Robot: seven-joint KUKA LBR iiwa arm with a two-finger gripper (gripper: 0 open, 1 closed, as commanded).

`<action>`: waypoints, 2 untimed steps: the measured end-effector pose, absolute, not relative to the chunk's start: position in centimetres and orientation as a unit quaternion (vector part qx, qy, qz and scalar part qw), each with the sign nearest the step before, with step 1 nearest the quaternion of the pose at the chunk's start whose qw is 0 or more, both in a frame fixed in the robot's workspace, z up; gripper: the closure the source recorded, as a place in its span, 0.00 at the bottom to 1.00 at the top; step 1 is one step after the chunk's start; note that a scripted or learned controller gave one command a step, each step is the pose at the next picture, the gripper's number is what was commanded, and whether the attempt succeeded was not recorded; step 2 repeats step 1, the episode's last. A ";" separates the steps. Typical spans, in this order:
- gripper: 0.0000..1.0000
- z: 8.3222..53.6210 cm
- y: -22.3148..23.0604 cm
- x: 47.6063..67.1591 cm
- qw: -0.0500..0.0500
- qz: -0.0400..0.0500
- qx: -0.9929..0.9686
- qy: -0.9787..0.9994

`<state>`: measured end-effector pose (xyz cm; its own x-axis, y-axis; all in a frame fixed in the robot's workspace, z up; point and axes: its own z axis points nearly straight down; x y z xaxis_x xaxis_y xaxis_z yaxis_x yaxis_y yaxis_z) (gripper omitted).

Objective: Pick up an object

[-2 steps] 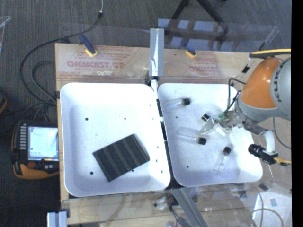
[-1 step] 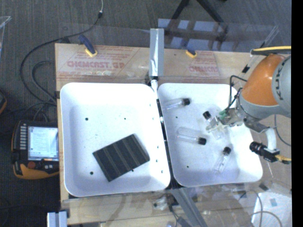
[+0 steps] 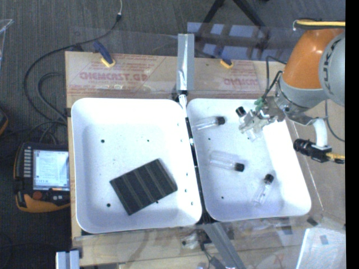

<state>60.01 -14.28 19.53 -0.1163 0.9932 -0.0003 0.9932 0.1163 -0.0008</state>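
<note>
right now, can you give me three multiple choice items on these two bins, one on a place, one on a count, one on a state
1. Where does the black ridged block lie?
A. left bin
B. right bin
C. on the floor

2. How many clear vials with black caps lie flat on the right bin floor?
A. one
B. three
C. five

3. How does the gripper stand?
A. over the left bin
B. above the right bin's far part
C. resting on the black block

Answers:
1 A, the block sits on the left bin floor, towards its near side.
2 B, one vial far, one mid, one near.
3 B, it hangs over that bin's far right part.
</note>
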 end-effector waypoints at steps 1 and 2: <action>1.00 20.8 -7.4 66.1 0.000 0.001 -0.652 -0.758; 1.00 20.8 -7.4 66.1 0.000 0.001 -0.652 -0.758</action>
